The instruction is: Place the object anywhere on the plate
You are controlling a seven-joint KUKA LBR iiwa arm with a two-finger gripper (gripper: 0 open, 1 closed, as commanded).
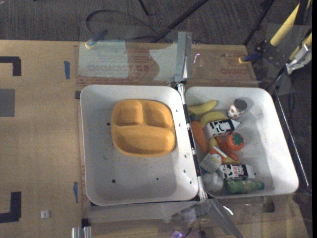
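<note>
While two white bins sit side by side on the bench (39, 148), an orange plate (143, 127) is seen in the left bin (99, 182); bananas (208, 112), a carrot (199, 135), cartons (237, 171) and a can (238, 108) are heaped in the right bin (277, 152).

Strips of blue tape (67, 69) are being shown stuck on the brown cardboard-covered bench (39, 133), black tripod legs (198, 4) lying beyond.

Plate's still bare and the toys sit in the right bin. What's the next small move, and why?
Probably bring the arm over the right bin toward an exposed item such as the toy tomato. It lies on top of the pile, while the orange plate in the left bin holds nothing yet.
</note>
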